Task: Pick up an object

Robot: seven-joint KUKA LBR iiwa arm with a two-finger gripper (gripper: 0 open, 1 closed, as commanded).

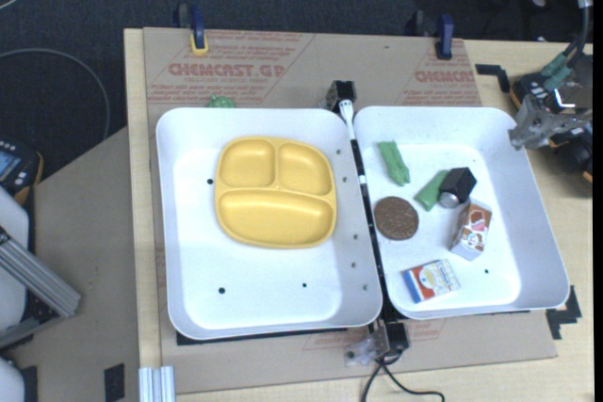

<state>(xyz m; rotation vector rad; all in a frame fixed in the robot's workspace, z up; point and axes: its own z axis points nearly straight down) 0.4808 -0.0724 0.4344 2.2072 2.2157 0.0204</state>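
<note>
Nothing has been picked yet, by the look of it. Every candidate lies loose in the right-hand shallow white bin (528, 202): a green oblong block (394, 161), a brown round disc (397, 217), a black box-shaped piece (458, 184) touching a second green piece (431, 192), a small brown-and-white carton (472, 231), and a flat blue-and-white packet (431, 280). The left bin (179, 202) carries a yellow three-compartment plastic plate (276, 192). The gripper (542, 122) sits at the right bin's far right rim, above the tabletop (283, 66); whether its jaws are apart or together I cannot tell. Approach, grasp and lift all remain.
</note>
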